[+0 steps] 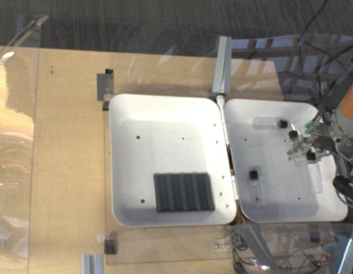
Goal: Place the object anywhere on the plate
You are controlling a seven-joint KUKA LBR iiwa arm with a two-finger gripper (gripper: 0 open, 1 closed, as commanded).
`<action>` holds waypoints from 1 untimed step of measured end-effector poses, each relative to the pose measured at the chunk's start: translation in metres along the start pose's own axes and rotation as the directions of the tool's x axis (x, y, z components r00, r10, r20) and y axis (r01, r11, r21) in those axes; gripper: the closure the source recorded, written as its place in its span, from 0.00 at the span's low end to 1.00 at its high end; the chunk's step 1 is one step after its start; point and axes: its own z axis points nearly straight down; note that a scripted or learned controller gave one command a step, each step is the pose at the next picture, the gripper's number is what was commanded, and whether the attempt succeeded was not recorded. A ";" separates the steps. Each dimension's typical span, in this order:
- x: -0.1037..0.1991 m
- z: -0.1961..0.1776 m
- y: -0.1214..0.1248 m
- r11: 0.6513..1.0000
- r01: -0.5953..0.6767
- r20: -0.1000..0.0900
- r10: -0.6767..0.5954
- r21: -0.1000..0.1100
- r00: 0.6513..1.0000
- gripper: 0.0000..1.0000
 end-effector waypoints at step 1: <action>0.078 -0.039 0.025 1.000 -0.011 -0.001 0.011 0.001 1.000 1.00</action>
